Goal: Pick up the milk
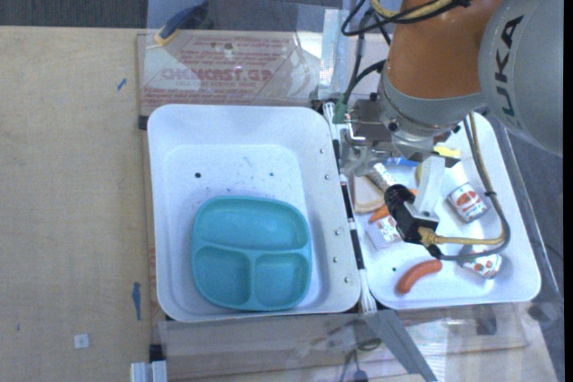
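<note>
Reaching in over the right bin (524, 282), hanging the gripper (369, 158) low beside that bin's left wall, toward its far-left corner. Hiding the tool's working end beneath the broad orange-banded wrist (439, 22). Not being able to tell whether apart, together or clamped on anything. Seeing nothing raised clear of the bin floor.

Taking the milk (387, 230) to be the small white carton with red marks, lying on the right bin's floor close to the left wall, about midway along it and just nearer the near edge than the gripper. Probably so, being partly covered by the robot's own hardware and too small to read.

Lying around it:
- an orange sausage (418, 275) toward the near edge
- a red-and-white can (466, 203) toward the right wall
- a small red-spotted piece (484, 265) by the near-right corner
- a blue-and-white packet (403, 171) just under the wrist

Sitting in the left bin (170, 139): a teal divided plate (252, 253), toward the near edge, well apart from the milk.

Judging progress as early to middling. Standing in the correct bin and near the carton, yet showing no grasp and no lift. Remaining: centring over the carton, closing on it, and raising it clear without dragging the sausage or the packet along.
</note>
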